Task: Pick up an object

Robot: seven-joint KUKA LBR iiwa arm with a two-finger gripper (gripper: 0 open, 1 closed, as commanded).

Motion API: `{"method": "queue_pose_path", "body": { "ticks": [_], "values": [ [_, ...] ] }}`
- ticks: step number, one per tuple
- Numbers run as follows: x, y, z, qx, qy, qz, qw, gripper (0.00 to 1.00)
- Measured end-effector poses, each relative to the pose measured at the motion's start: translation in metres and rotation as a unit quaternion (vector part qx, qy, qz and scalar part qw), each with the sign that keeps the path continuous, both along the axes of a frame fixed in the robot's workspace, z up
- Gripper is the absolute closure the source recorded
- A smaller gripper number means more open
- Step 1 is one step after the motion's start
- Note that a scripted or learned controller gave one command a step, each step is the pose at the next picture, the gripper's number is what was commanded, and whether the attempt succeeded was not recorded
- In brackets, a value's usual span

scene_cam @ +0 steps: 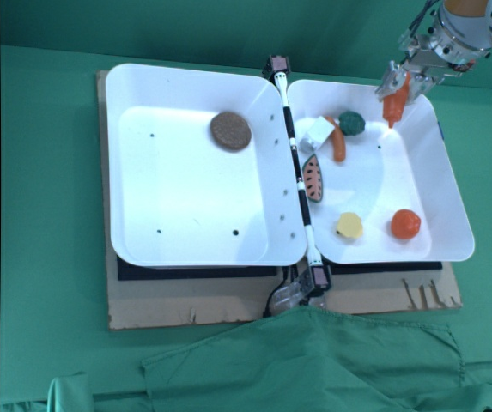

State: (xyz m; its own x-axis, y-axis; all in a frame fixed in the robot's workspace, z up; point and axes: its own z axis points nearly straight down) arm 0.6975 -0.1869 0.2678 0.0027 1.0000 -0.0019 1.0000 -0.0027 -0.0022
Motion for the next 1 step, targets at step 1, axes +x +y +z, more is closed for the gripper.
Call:
{"method": "queue_pose_path", "body": {
  "ticks": [1],
  "values": [
    [0.0007,0.003,0.0476,-0.0007,-0.006,-0.006,1.0,1.0]
  ]
}}
